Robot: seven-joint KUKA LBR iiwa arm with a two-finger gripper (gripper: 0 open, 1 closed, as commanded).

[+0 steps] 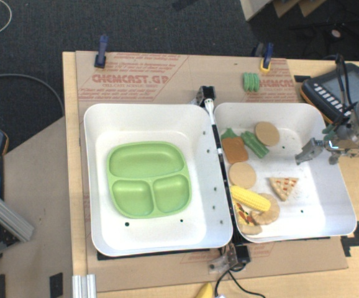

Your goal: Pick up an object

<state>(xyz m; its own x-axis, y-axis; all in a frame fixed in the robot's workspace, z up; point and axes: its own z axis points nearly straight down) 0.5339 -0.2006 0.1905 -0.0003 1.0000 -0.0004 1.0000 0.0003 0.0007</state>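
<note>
Your hand (316, 151) hovers at the right bin's (328, 219) far edge; you cannot tell how its tips stand, and nothing shows between them. Nearest it, just down and left, lies the pizza slice (284, 187): probably light, stiff plastic, flat, so take it across its narrow sides. Beyond that, the tan disc (267, 133) looks thin and likely to slip. Farther left, the corn (249, 197) looks rounded and firm, best pinched across its middle. Farthest off, the green tray (148, 179) sits in the other bin
</note>
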